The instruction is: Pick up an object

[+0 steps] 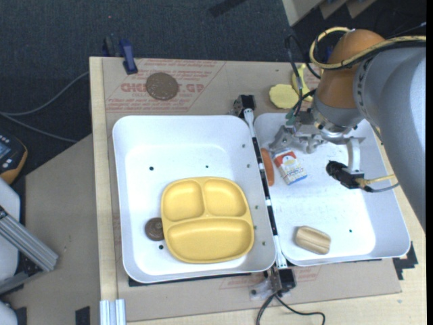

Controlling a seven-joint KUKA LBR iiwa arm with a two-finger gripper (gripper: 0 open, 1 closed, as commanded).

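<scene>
Grey arm's metal two-finger gripper point(295, 143) low in the right white bin point(352, 246) — finger state hidden — just above a small red-and-white carton point(291, 167), orange carrot point(268, 167) beside, tan wooden block point(312, 240) near the front.

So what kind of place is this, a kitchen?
Probably a robot lab, not a kitchen. A robot arm reaches over two white bins on a bench, cables trail around, and the yellow plate looks like a toy.
</scene>
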